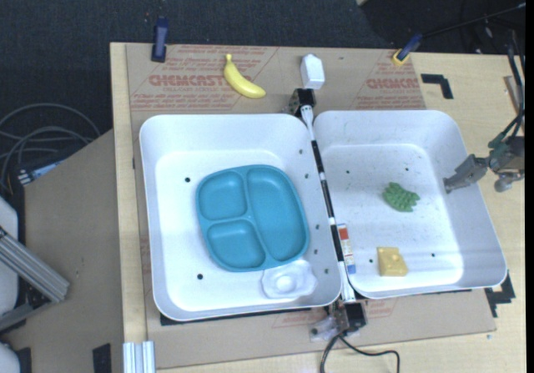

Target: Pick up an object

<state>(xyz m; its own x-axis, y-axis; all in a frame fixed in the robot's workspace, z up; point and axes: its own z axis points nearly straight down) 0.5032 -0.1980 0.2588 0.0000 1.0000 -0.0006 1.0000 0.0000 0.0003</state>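
A green leafy toy point(401, 196) lies near the middle of the right bin point(442, 133). A yellow block point(390, 261) rests near that bin's front edge. The left bin point(167, 163) holds a blue divided plate point(250, 216) and, just in front of it, a small white cup-like piece point(286, 282). My gripper point(481, 179) hangs over the right bin's right rim, to the right of the green toy and well apart from it. It is open, with nothing between its fingers.
A yellow banana point(242, 79) lies on the cardboard behind the left bin, outside both bins. A white clip point(312, 71) sits at the back where the bins meet. A ridge point(321, 188) divides the two bins.
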